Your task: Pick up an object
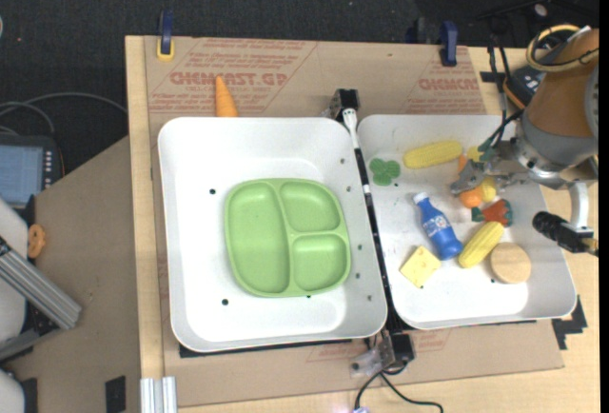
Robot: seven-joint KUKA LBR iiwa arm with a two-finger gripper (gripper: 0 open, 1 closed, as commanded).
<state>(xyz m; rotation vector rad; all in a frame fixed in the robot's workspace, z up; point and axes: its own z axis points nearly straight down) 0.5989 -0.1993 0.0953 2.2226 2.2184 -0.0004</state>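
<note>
Arm enters from the right edge of the frame, orange band at upper right, wrist over the upper right corner of the right bin (542,304). Gripper (479,181) sits low in the right bin's upper middle, tip down among the small toys; can't tell whether the jaws are spread or pressed together, and nothing is visibly pinched between them. Right bin contents: yellow corn cob (433,153) near the top, lying roughly level; green flat piece (384,171) at the bin's upper left, just beside the divider; blue bottle (436,226) mid-bin, tilted with white cap toward upper left; second yellow corn piece (481,244) just right of the bottle, touching or nearly touching it; yellow cheese wedge (419,265) below the bottle; tan round disc (510,264) at lower right, next to the corn piece; small orange and red-green items (487,205) clustered right under the gripper. Left bin (190,164) holds a green three-compartment tray (285,236), centred. An orange carrot (225,99) lies on the desk (285,68) above the left bin, outside both bins.
</note>
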